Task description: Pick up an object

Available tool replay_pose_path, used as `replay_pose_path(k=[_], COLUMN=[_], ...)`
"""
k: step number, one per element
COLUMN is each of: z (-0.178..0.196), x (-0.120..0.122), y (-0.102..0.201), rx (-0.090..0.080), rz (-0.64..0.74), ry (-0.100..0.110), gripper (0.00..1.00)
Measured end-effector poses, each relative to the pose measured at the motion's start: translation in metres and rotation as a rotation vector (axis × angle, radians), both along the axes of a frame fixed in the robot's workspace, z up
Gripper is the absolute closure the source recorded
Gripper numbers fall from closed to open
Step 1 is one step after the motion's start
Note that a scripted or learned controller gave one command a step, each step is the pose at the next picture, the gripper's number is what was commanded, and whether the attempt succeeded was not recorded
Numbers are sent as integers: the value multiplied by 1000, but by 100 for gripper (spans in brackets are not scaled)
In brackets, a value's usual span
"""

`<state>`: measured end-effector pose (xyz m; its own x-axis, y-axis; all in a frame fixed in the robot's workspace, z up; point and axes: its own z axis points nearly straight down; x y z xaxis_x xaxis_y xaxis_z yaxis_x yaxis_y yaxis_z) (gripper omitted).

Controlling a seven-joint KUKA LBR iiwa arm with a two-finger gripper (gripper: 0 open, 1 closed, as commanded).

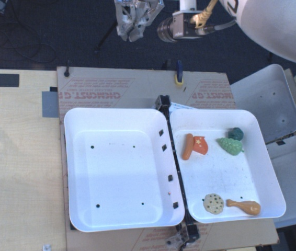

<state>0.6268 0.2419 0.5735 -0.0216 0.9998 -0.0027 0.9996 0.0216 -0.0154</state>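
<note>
Toy food, from the orange carrot point(188, 147) to the drumstick point(245, 207), lay in the right bin point(273, 190) far below the claw point(136, 21), whose opening I could not tell, so a long descent risked missing.

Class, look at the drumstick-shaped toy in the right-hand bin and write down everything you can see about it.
The drumstick toy is tan-orange and looks like smooth plastic: a narrow handle end pointing left, widening to a rounded bulb on the right. It lies flat on the floor of the right bin, near that bin's front right corner, almost horizontal in the picture. A round speckled cookie-like piece sits just to its left; whether they touch I cannot tell. The gripper hangs far above, beyond the bins.
</note>
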Motion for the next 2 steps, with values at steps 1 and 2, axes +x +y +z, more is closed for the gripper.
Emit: replay_pose_path(k=[1,2], z=[9,18], x=[0,-1], y=[2,5], rx=[0,1], rz=[5,11], ry=[1,1], gripper=[100,100])
